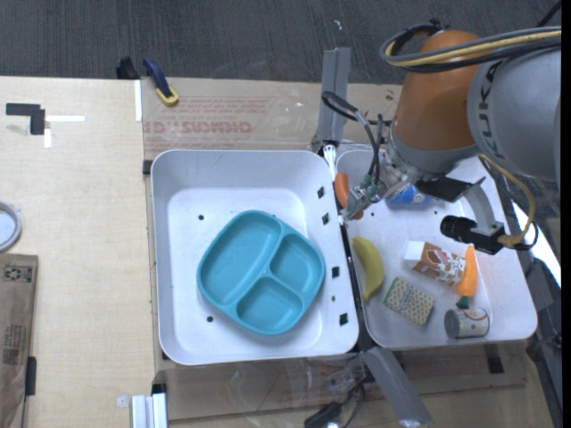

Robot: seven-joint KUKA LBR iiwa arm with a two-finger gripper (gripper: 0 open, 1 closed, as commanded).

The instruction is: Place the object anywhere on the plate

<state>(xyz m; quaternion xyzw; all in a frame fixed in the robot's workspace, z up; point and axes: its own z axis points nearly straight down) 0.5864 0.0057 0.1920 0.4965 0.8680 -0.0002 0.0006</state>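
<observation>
The gripper point(364, 194) hangs over the right bin's point(508, 324) upper left corner, and whether it is open or closed cannot be told. The banana point(369, 266) lies along that bin's left wall, apart from the blue divided plate point(260, 272) in the left bin point(178, 328).

The light wooden bench point(71, 194) carries two white bins, the left bin point(169, 239) and the right bin point(508, 301) touching beside it, with a tape roll point(7, 227) and a brown packet point(16, 328) left of the left bin.
</observation>
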